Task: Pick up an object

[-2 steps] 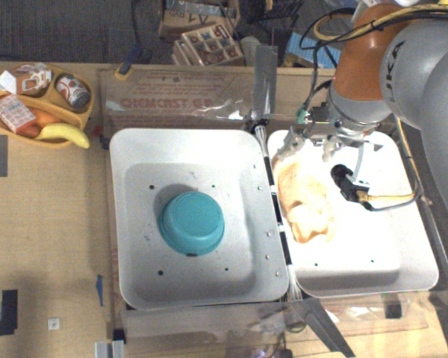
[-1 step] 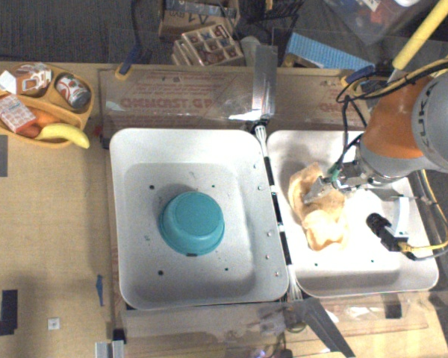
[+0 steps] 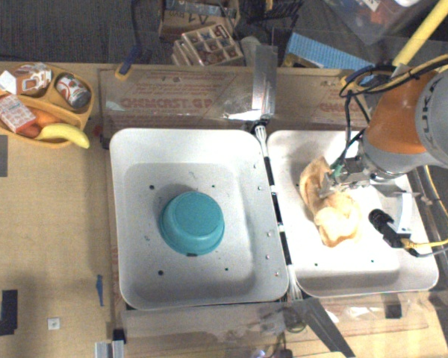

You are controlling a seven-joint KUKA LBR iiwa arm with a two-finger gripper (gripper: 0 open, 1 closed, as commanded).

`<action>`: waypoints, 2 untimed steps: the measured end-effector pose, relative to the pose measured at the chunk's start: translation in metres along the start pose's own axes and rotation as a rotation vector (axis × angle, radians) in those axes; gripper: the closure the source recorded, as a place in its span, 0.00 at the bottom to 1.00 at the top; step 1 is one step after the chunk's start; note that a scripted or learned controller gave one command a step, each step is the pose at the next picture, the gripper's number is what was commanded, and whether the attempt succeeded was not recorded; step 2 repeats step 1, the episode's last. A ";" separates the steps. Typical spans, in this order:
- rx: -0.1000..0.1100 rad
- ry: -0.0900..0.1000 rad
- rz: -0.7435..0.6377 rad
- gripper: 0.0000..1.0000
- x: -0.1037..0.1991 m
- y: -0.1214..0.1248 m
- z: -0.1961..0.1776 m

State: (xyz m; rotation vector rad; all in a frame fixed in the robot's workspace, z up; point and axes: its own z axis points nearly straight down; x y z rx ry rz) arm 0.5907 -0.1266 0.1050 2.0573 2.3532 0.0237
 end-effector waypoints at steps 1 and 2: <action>0.018 0.002 -0.250 1.00 0.042 0.043 -0.079; 0.018 0.002 -0.250 1.00 0.042 0.043 -0.079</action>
